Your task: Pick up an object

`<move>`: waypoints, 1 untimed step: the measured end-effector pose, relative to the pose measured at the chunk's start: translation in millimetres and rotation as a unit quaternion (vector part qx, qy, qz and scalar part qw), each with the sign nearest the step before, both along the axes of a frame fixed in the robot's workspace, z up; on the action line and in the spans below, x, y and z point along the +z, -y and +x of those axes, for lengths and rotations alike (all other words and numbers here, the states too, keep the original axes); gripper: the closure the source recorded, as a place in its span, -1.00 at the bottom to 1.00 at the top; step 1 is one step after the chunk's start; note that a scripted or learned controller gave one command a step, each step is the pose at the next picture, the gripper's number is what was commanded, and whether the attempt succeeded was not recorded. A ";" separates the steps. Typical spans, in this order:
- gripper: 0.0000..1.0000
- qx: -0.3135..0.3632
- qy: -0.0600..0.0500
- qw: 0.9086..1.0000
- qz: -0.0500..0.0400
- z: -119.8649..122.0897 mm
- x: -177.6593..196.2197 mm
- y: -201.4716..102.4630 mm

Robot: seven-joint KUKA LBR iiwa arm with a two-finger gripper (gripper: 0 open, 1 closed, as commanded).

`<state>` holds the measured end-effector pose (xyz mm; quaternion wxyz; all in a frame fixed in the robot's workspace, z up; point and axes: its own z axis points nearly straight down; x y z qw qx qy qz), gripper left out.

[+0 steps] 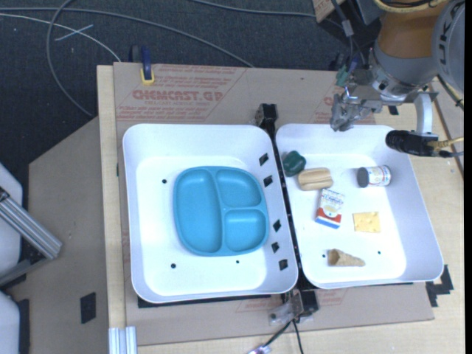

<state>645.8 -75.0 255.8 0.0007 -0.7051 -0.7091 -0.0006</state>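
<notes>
A blue divided plate (220,209) lies in the left bin (140,153); the right bin (413,205) holds a bread roll (315,178), a small carton (330,208) and a can (375,176). The hand (344,116) hovers over that bin's far rim, gripping nothing; whether it is apart or together I cannot tell. The approach seems under way: next it must come nearer and descend onto one object.

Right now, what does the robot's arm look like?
The arm is thick and round, grey with a wide orange band. Black cables run along its top. At its end sits a small tool of silvery metal with a bit of green on it. A black-tipped part sticks out beside it.
</notes>
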 end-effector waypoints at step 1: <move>1.00 0.000 -0.002 1.000 0.000 -16.2 -5.9 -59.2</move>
